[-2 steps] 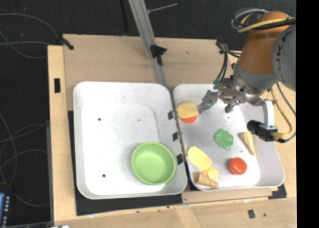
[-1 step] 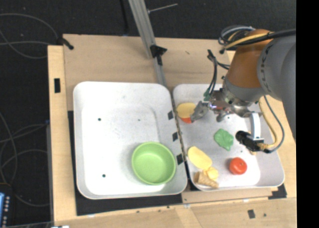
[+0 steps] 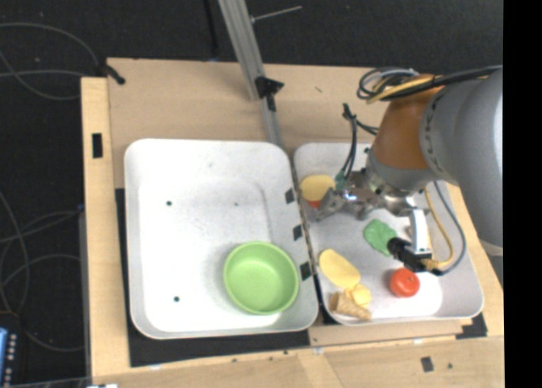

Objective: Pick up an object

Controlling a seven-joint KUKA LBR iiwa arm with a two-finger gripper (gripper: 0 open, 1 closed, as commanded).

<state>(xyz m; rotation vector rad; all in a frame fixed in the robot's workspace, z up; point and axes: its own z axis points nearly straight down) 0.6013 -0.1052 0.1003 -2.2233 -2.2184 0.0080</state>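
Over right bin (image 3: 461, 302) — arm wrist (image 3: 398, 145); left bin (image 3: 152, 208) — green bowl (image 3: 261, 277).

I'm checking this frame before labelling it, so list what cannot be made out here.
- Gripper: in the camera view the wrist covers its fingers; open or shut is unclear, as is any hold.
- Yellow object: partly hidden by the gripper; touching or apart, unclear.
- Green object: overlapped by the wrist and cables, shape unclear.
- Tan pieces by the right bin's front rim: too small to identify.
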